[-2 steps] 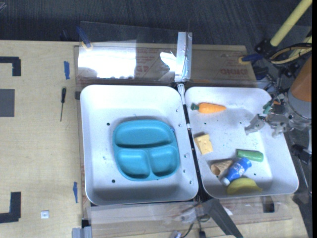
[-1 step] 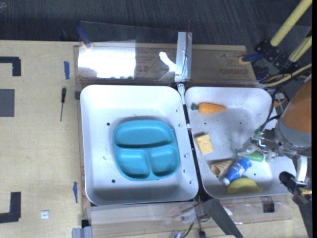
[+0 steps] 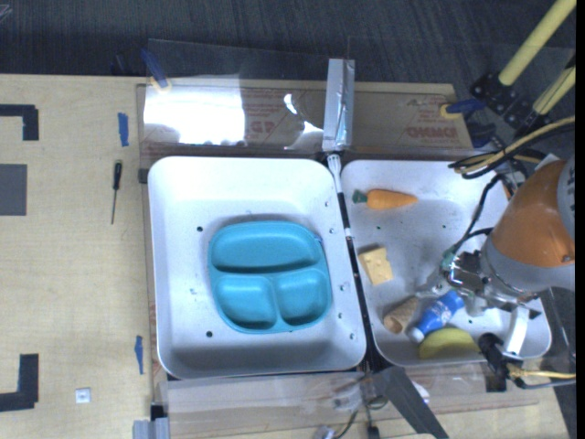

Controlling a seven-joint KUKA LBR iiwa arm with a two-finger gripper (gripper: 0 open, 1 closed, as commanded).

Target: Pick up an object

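The claw point(image 3: 454, 291) is hanging low in the right bin point(image 3: 416, 222), at the bin's five o'clock part; the wrist is covering it, so I cannot tell its state. A blue bottle point(image 3: 437, 315) is lying just at its seven o'clock, long axis running from two o'clock down to eight o'clock, its white end pointing at eight. A yellow object point(image 3: 448, 342) is lying partly under the bottle. A cork-like piece point(image 3: 398, 317) is sitting at nine o'clock, a cheese-like block point(image 3: 376, 265) at ten, a carrot point(image 3: 388, 199) at eleven. The left bin point(image 3: 183, 199) is holding a blue divided tray point(image 3: 269, 275) on the table point(image 3: 64, 273).
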